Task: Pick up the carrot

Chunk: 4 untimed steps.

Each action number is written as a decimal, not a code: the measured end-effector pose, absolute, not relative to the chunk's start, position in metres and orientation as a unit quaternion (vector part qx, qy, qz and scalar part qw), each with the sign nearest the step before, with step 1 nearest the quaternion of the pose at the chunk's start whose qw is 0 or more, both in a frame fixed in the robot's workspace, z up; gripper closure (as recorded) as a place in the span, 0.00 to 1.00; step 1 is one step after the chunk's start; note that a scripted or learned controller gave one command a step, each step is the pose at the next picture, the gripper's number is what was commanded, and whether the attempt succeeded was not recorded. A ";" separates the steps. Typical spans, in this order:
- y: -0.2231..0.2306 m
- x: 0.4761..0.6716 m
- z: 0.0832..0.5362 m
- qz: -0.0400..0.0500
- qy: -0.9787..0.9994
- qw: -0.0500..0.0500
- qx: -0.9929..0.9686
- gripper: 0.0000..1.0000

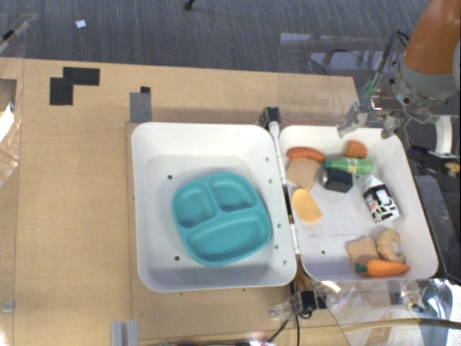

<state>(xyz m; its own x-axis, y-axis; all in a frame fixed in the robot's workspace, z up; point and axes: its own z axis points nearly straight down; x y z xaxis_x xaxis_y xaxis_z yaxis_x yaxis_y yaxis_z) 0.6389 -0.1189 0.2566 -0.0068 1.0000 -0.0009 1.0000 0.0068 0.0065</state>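
Note:
The carrot (384, 268), orange with a small green top at its left end, lies flat in the near right corner of the right bin (338, 236), beside a piece of bread. My gripper (370, 124) hangs over the far edge of that bin, well away from the carrot. Its two grey fingers stand apart and open, with nothing between them. The orange band of the arm (436, 27) rises above it at the top right.
The right bin also holds a red sausage (305, 153), a bread slice (303, 171), a green bottle (348, 166), a black block (336, 180), a yellow chip (306, 206), a white bottle (379, 200) and pastry pieces (390, 244). A teal divided plate (222, 217) sits in the left bin (155, 193).

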 end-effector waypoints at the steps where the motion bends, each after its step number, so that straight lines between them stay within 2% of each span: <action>1: -0.073 0.605 0.212 0.002 0.805 0.001 0.593 0.00; 2: -0.046 0.534 0.184 0.001 0.840 0.001 0.543 0.00; 3: -0.047 0.535 0.185 0.002 0.840 0.002 0.543 0.00; 4: -0.029 0.544 0.185 0.002 0.754 0.003 0.656 0.00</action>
